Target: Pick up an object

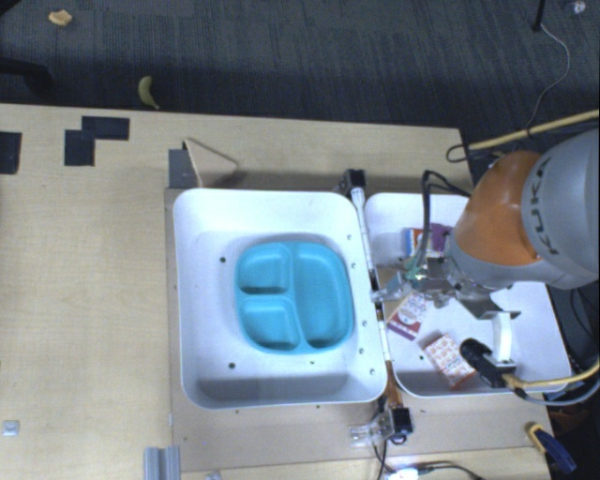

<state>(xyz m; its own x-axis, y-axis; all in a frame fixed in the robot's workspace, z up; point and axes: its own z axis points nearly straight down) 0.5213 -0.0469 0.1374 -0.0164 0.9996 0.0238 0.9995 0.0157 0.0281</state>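
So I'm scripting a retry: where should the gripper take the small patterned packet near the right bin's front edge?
Grip the packet across its narrower width, coming straight down from above; it appears to lie flat on the right bin floor, with space beside its long edges.

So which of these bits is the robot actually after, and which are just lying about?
For the job:
- gripper, low in the right bin
- packets in that bin: maroon-and-white packet, red patterned packet, blue-and-purple item

Lying about:
- blue divided tray in the left bin
- banana and small tan piece on the floor
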